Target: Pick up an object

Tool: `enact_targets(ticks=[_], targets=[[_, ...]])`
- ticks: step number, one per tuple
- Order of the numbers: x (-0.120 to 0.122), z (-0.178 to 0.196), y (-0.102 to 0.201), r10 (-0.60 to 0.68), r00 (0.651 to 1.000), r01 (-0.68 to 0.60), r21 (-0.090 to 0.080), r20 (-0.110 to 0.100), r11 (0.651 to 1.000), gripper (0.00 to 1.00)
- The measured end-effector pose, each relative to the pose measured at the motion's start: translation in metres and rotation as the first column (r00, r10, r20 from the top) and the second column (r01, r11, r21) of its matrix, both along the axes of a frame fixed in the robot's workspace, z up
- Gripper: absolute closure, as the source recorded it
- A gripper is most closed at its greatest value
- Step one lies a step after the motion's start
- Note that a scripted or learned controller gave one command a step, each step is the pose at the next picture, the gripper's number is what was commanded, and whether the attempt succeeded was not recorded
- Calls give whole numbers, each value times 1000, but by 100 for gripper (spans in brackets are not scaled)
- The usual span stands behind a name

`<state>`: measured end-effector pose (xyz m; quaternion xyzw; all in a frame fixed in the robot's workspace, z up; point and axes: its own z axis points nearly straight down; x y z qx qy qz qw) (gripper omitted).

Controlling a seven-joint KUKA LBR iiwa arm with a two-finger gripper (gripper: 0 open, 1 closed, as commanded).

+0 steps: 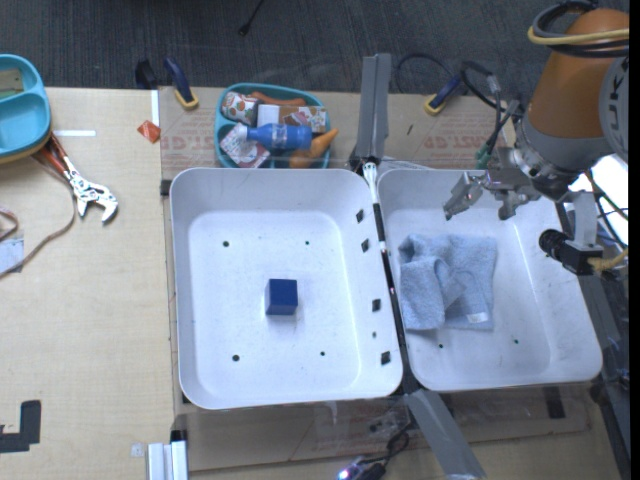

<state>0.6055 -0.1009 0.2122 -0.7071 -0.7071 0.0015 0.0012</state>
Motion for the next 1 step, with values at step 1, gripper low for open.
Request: enact_targets(ticks=[1], targets=[[-47, -80, -45, 16, 1000, -16, 1, 0, 1000, 0]])
